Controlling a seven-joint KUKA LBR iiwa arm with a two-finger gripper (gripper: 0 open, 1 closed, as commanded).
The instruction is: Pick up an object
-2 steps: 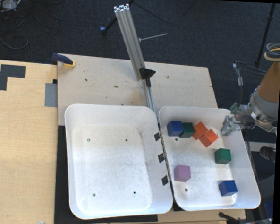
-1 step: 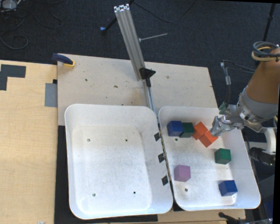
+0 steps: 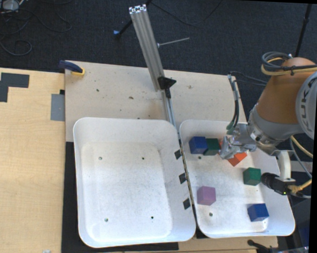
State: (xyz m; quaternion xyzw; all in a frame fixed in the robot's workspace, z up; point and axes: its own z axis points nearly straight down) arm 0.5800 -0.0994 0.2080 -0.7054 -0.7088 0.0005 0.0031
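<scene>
Orange block (image 3: pixel 237 158): you see it in the right bin (image 3: pixel 281 227), far half, just under the gripper (image 3: pixel 230 150); it looks tilted, one corner up.
Gripper: you find it low over the orange block's left edge; the fingers are too blurred and hidden by the wrist for you to tell how wide they stand or whether anything sits between them.
Neighbours: blue block (image 3: pixel 198 144) and dark green block (image 3: pixel 212 146) touch each other just left of the gripper; a green block (image 3: pixel 252 176) lies near to the right.
Others: purple block (image 3: pixel 206 195) and a second blue block (image 3: pixel 257 211) sit well apart in the near half.
Left bin (image 3: pixel 94 130): holds no blocks.
Risk 1: expect an off-centre, tilted block to pivot and squirt out as the fingers meet it.
Risk 2: watch the left finger; it may nudge the dark green block and jam or grab two.
Risk 3: note the cable (image 3: pixel 234 106) hanging by the wrist; it may snag on a lift.
</scene>
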